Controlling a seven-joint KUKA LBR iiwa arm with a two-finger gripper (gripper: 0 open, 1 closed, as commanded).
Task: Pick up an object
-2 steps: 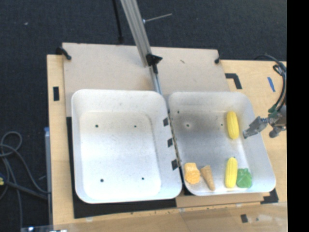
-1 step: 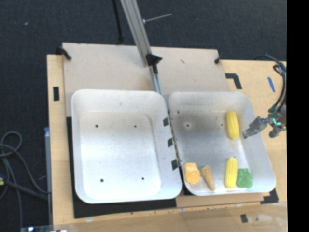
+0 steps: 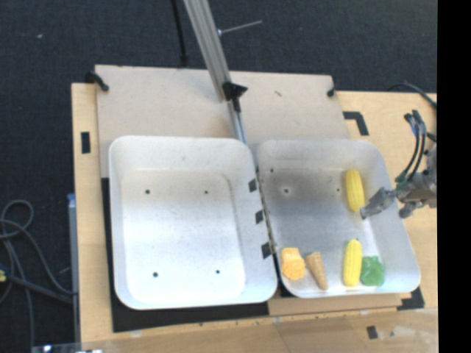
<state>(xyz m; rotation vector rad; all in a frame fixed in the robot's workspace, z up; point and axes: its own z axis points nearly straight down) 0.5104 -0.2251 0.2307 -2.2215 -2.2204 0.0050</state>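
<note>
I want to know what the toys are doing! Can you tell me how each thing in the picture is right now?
Upper yellow plastic corn cob: lying by the gripper.
Lower yellow corn cob: lying flat, beside green plastic lump.
Orange plastic chunk: resting loose.
Tan cone: lying on its side.
Right white bin: holds all toys.

Two bins side by side on bench [image 3: 88, 197]: left bin [image 3: 184, 223], right bin [image 3: 324, 182]. In right bin: corn cob [image 3: 355, 189] at 2 o'clock; along 6 o'clock edge, left to right: block [image 3: 293, 263], cone [image 3: 317, 269], second corn cob [image 3: 352, 262], leafy piece [image 3: 372, 271]. Gripper [image 3: 390, 201] at 3 o'clock rim, just beside upper cob.
</note>
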